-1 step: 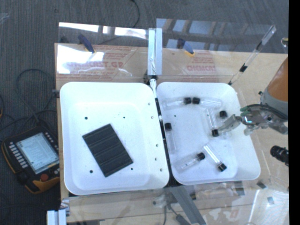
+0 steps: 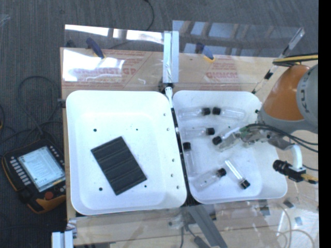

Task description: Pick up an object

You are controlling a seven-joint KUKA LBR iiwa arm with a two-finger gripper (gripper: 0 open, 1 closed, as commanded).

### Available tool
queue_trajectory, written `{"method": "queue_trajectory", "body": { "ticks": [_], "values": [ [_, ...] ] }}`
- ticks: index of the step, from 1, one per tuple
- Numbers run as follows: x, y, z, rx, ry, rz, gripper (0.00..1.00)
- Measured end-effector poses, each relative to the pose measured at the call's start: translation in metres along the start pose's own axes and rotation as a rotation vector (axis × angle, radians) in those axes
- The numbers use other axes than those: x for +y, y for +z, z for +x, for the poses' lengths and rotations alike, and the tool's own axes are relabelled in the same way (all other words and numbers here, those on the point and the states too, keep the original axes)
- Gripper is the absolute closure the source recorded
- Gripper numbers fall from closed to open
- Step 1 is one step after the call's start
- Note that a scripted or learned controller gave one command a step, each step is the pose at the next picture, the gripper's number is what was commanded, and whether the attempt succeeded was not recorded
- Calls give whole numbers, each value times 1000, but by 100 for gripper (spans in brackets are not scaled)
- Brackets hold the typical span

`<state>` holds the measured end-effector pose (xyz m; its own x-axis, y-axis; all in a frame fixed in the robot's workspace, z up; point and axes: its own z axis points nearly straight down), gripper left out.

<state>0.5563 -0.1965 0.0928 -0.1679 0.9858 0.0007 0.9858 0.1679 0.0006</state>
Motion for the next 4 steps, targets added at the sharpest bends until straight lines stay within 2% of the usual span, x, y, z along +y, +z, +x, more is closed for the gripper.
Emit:
{"method": "queue_trajectory", "body": {
  "ticks": [1, 2, 3, 4],
  "values": [
    [71, 2, 10, -1, -143, 2, 0],
    [111, 4, 36, -4, -169, 38, 0],
    [111, 4, 36, -4, -169, 38, 0],
    [107, 4, 58, -14, -182, 19, 0]
  ]
}}
